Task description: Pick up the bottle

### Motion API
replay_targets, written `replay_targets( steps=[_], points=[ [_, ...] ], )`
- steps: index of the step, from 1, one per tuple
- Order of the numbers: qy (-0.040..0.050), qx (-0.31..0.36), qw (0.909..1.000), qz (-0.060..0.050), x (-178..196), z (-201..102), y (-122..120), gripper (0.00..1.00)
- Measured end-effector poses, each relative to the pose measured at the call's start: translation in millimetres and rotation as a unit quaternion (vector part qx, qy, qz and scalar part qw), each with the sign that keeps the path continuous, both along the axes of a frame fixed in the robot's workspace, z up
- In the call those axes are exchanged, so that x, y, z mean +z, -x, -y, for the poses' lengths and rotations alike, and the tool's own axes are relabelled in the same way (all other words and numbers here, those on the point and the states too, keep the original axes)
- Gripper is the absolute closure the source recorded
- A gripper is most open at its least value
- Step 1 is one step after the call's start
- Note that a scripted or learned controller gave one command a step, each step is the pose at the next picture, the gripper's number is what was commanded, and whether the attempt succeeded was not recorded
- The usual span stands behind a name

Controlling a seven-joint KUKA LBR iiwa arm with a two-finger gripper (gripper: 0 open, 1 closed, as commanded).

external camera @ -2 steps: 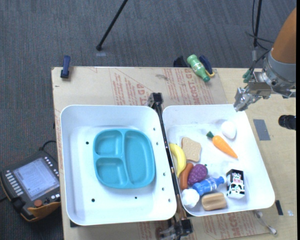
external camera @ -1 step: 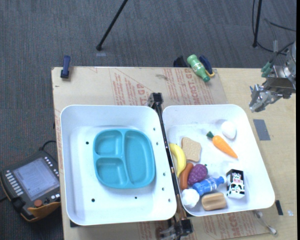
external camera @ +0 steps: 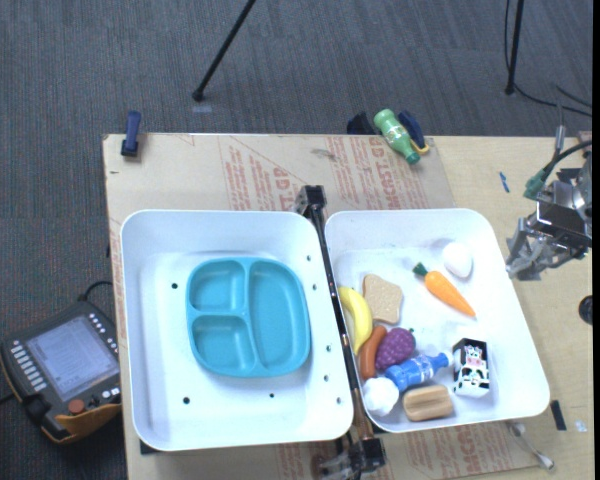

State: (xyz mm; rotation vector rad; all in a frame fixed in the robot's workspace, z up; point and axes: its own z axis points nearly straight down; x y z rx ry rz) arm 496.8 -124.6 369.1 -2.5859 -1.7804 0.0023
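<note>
Blue bottle (external camera: 417, 371) lies untouched in the right bin (external camera: 520, 313), near side, among toy food. Gripper (external camera: 546, 240) sits outside the bin's right edge; grip state indiscernible. Pick not started.

Fixed overhead view (slanted) of bins (external camera: 325, 218)

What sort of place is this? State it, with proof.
Probably a robotics lab: a teach pendant lies on the carpet, tripod legs stand behind the bench, and toy food like the carrot and blue bottle fills a white bin.

Blue bottle (external camera: 417, 371) among toy food (external camera: 447, 292), right bin (external camera: 520, 308), hand (external camera: 540, 253) outside
</note>
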Motion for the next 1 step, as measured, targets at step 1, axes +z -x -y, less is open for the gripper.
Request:
replay_targets(
  steps=[1],
  points=[
    [0.0019,0.060,0.9982,0.004,127.7,37.3,17.6,1.00]
  ],
)
